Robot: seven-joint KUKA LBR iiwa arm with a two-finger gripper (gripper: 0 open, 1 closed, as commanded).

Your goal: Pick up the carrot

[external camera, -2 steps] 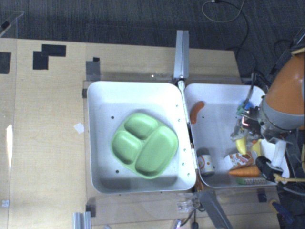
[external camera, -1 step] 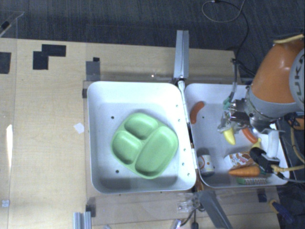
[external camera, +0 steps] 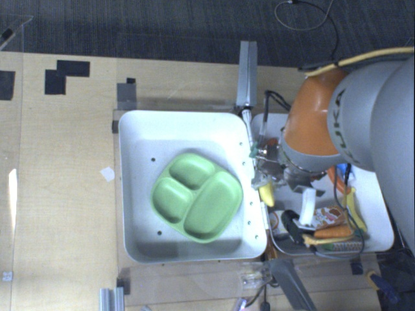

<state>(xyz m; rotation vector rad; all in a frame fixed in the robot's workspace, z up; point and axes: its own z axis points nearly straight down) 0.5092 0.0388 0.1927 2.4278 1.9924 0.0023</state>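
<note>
Lighting: even, moderately bright, from overhead. Glare: mild sheen on the left white bin (external camera: 136, 173) floor and on the arm (external camera: 382, 115)'s grey casing. Shadows: soft, short, under the green divided plate (external camera: 198, 196) and along the bin's lower wall. Sharpness: slightly soft overall; right-side clutter beneath the arm is indistinct. Dark carpet (external camera: 162, 11) at top lacks detail.

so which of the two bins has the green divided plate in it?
The left bin: the green three-compartment plate lies in its middle. The right bin, under the arm, holds a clutter of small items, including the carrot.
</note>
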